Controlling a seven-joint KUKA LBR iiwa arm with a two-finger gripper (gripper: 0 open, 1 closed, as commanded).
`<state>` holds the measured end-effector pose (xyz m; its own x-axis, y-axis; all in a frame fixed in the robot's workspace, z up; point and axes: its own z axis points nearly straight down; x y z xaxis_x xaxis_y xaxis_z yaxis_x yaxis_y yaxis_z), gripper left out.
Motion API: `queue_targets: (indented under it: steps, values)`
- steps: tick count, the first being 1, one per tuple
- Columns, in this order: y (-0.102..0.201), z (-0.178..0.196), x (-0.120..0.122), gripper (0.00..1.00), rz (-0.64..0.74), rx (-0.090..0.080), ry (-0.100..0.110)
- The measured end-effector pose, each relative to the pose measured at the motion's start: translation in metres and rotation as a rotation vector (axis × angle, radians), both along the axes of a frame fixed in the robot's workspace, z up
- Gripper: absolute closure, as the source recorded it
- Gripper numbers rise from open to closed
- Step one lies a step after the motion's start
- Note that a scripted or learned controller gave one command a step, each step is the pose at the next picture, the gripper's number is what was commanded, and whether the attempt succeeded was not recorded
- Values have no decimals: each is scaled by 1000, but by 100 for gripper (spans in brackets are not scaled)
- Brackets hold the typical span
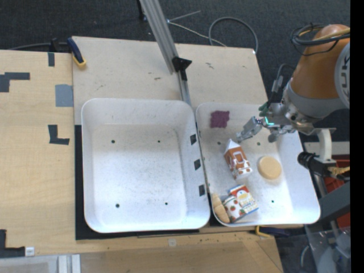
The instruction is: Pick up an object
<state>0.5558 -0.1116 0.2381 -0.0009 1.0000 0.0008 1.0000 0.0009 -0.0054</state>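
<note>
Cardboard, by the look of it — the small orange-and-white carton (237, 160) lies tipped near the middle of the right white bin (307, 209), just below the gripper (250, 129). You'd expect it light, stiff and crushable, so take it across its flat sides. Whether the fingers are spread, you cannot tell. The tan round disc (269, 168) sits just beside it — open room lies toward the purple patch (219, 119).
</note>
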Motion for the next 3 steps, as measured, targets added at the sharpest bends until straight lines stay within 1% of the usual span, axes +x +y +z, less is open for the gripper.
queue_targets:
  steps: [1,2,3]
  values:
    - [0,2,1,0,1,-1,-4]
    - [-1,-61,5,0,0,-1,2]
    - [0,-126,2,0,0,0,3]
